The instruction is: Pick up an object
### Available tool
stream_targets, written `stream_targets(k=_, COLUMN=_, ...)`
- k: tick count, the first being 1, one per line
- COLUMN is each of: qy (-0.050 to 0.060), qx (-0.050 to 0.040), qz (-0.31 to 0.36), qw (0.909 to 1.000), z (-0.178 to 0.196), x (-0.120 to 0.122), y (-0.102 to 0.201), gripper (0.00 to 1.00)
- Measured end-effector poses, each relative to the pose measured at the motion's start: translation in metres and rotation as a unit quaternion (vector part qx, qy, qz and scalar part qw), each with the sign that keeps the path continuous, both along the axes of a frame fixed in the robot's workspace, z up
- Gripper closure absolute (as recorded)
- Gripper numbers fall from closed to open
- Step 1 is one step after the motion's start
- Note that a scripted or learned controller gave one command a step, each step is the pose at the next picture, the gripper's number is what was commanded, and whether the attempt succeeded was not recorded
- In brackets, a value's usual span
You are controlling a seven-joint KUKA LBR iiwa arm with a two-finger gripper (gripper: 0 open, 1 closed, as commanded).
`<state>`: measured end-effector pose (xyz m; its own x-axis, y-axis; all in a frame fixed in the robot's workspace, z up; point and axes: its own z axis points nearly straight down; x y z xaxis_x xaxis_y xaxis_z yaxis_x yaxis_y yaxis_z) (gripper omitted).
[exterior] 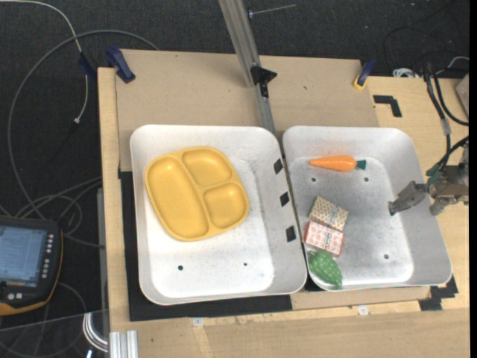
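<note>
In the camera view, the grey two-finger gripper (396,205) hangs over the right part of the right white bin (417,162), and I cannot tell if it is wide or narrow. The nearest things lie to its left: a small patterned cardboard box (326,226), long axis toward the bin's near edge, with a green leafy toy vegetable (326,268) touching its near end. An orange plastic carrot (333,163) lies farther up-left, long axis across the bin, so I judge the box the easier target.

Bright, even overhead light, soft shadows, mild glare on 2 white bins (223,271), perhaps slightly grainy.
</note>
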<state>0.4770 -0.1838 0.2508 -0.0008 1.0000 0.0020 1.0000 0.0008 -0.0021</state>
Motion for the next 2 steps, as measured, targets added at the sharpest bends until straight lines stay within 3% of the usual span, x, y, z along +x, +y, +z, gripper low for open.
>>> stream_targets(k=1, qy=0.000, qx=-0.0001, qz=0.000, qw=1.0000, z=0.000, x=0.000, y=0.000, gripper=0.00)
stream_targets(k=2, qy=0.002, qx=0.0007, qz=0.000, qw=1.0000, z=-0.042, x=-0.001, y=0.001, gripper=0.00)
